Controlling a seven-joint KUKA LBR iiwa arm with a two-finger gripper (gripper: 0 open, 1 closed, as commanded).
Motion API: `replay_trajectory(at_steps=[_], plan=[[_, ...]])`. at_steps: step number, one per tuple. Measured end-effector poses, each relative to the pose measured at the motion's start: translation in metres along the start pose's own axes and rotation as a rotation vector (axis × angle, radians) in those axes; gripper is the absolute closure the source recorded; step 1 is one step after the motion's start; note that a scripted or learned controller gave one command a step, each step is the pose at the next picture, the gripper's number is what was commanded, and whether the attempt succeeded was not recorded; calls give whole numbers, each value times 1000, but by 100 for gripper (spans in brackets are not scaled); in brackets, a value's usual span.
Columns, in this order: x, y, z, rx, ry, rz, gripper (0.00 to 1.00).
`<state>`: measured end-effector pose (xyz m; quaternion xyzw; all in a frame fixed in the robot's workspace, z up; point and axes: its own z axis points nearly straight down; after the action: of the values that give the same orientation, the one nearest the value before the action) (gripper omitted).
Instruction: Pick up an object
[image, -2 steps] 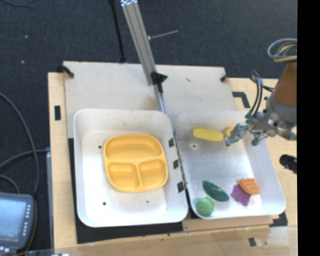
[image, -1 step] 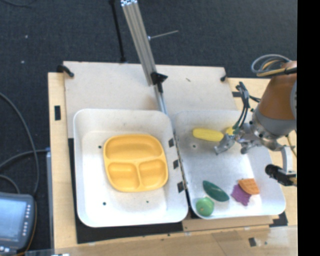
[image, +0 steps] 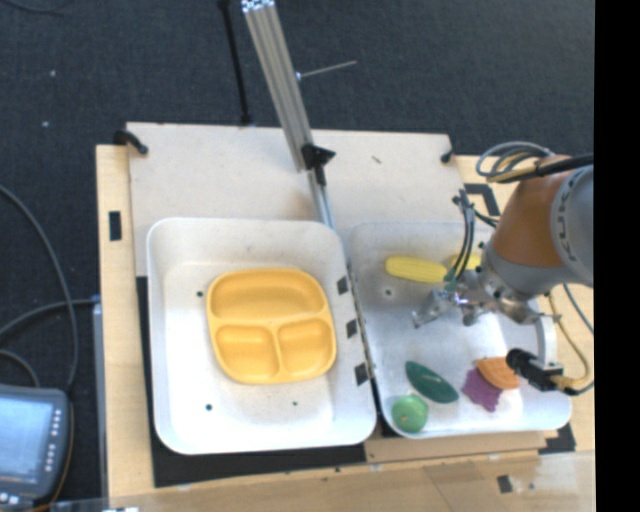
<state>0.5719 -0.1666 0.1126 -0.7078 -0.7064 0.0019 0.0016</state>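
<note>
In the right-hand shallow white bin (image: 372, 262) on the counter lie a yellow corn-cob-shaped plastic toy (image: 415, 269) near its far edge and, along the near edge, a dark green leaf-shaped piece (image: 432, 382), a round light-green ball (image: 410, 411), a purple lumpy toy (image: 482, 389) and an orange piece (image: 497, 373) touching it. The end effector (image: 440, 303) hangs just beside the corn cob, and it cannot be told whether it is open or closed. All look light, stiff and smooth; the cob likely takes a grip across its narrow middle, while the ball may roll away.
</note>
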Motion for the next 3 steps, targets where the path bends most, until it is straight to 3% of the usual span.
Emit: replay_trajectory(at_steps=[1,3], plan=[[-2,2,-15,-9,-1,7,100],[-6,0,-115,-13,-2,-5,100]])
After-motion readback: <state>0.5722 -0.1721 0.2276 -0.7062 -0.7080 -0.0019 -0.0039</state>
